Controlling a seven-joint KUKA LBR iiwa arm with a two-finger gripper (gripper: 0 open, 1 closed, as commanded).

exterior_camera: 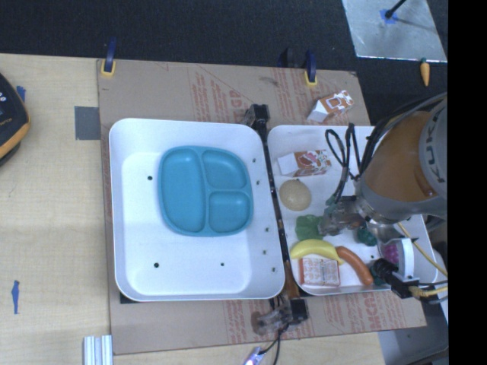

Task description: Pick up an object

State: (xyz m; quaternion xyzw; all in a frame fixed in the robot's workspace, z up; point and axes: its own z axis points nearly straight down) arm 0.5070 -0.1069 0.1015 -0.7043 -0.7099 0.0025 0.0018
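Pale wooden bench (46,226), brown cardboard sheet (190,90), dark carpeted floor (190,10) beyond.

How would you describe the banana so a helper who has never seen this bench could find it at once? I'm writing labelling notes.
Start from the right-hand shallow white bin, the one that the grey and orange arm reaches over. Look along its near edge, close to the divider between the bins: the small curved yellow banana lies there, just above a flat red-and-white packet and left of an orange sausage-shaped toy. It is the one bright yellow crescent there.
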